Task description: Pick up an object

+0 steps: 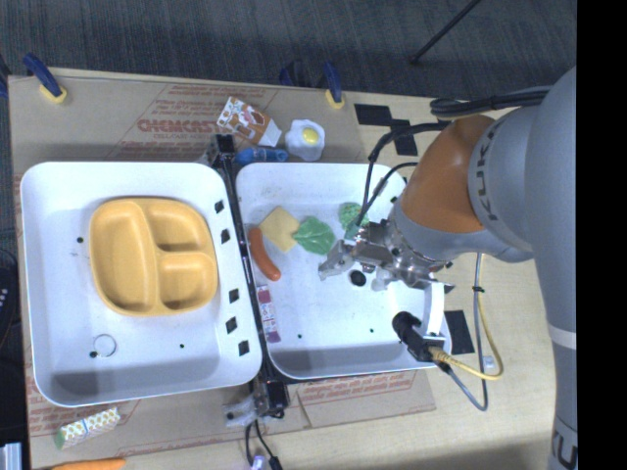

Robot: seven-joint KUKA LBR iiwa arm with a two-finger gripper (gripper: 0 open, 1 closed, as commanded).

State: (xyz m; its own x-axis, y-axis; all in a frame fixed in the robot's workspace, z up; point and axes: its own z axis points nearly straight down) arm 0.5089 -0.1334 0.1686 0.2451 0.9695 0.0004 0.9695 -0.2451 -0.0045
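A glossy yellow compartment tray (154, 255) fills the left bin (39, 262). In the right bin (323, 351) lie an orange sausage shape (265, 254), a yellow block (278, 229) and crinkled green leaves (315, 234). The end effector (345, 265) hovers beside the leaves; whether it is open, I cannot tell.

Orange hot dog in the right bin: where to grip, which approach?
Grip the hot dog at mid-length, from straight above, fingers closing across its narrow width. It lies flat and slanted near the right bin's left wall, so the wall-side finger has little room; yellow block crowds its upper end.
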